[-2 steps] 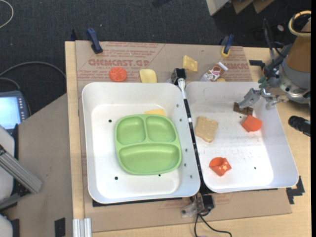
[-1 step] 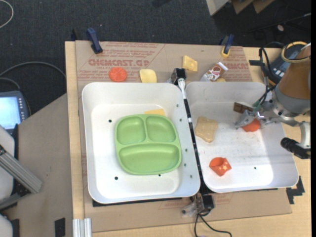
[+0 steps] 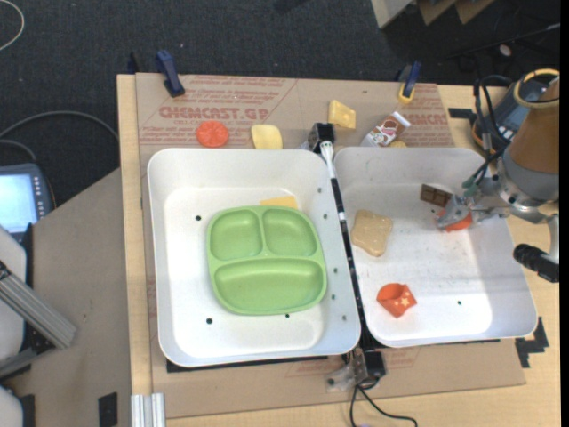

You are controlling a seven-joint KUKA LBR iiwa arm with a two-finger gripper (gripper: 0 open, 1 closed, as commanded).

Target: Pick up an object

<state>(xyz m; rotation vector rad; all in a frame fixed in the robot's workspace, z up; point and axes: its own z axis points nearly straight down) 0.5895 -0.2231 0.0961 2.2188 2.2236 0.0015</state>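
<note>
In the right bin point(image 3: 498, 314), my gripper point(image 3: 452, 214) hangs low over the upper right part, at the end of the grey arm point(image 3: 532, 154) that reaches in from the right. A small orange-red piece point(image 3: 457, 225) lies right at its tip, touching or just under it. Just to the left of the gripper lies a brown block point(image 3: 434, 195). A tan bread-slice toy point(image 3: 372, 233) rests near the bin's left wall. A red lumpy object point(image 3: 396, 299) sits toward the front.
The left bin point(image 3: 169, 238) holds a green divided plate point(image 3: 265, 259) with a yellow piece point(image 3: 280, 203) behind it. Beyond the bins on the cardboard lie an orange disc point(image 3: 212, 133), two yellow pieces point(image 3: 266, 136) point(image 3: 341, 114) and a small packet point(image 3: 384, 132). Blue clamps point(image 3: 169, 72) point(image 3: 409, 80) grip the back edge.
</note>
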